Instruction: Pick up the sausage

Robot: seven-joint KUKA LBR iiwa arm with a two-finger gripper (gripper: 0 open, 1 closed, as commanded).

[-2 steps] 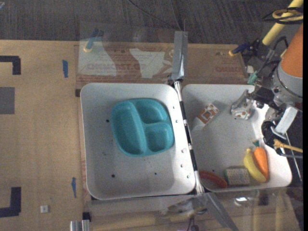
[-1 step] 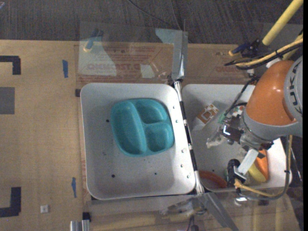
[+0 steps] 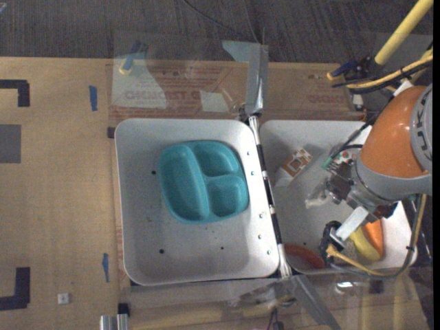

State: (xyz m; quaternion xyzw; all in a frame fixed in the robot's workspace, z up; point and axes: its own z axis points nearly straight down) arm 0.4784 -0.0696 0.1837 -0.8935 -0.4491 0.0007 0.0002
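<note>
The sausage (image 3: 304, 255), a reddish-orange curved piece, lies in the near left corner of the right bin (image 3: 275, 139), close to the divider. My gripper (image 3: 318, 197) hangs over the middle of that bin, above and to the right of the sausage and apart from it. Nothing shows between its tips. The grey wrist and orange band (image 3: 392, 143) cover the bin's right side.
A small brown-and-white item (image 3: 297, 162) lies in the right bin's far left part. A yellow banana (image 3: 364, 246) and an orange carrot (image 3: 375, 234) lie under the wrist at the near right. A teal divided plate (image 3: 203, 181) sits in the left bin (image 3: 137, 239).
</note>
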